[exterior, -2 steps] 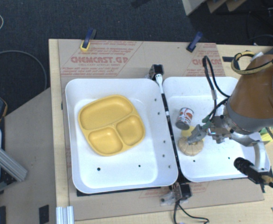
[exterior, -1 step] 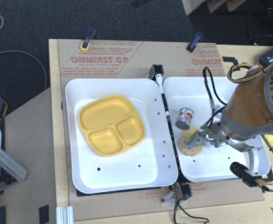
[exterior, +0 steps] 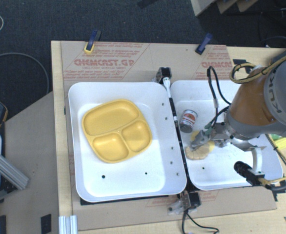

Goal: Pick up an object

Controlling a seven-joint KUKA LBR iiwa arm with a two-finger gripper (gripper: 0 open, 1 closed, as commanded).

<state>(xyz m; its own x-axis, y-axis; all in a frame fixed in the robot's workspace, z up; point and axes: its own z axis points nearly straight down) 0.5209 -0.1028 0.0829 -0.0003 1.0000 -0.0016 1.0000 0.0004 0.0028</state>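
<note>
Gripper point(exterior: 200, 139) is seen low in the right bin point(exterior: 221, 179), close to its left edge, above a tan cookie point(exterior: 197, 152); its state cannot be told. A small can point(exterior: 187, 120) lies just beside. The yellow tray point(exterior: 116, 129) is placed in the left bin point(exterior: 128, 184), with free room around.

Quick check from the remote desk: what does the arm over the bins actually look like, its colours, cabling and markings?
The arm has grey casing with a wide orange band above the wrist and part of dark lettering at the edge of the view. Black cables loop along it, with yellowish wiring near the top. The gripper is small, grey metal.
</note>
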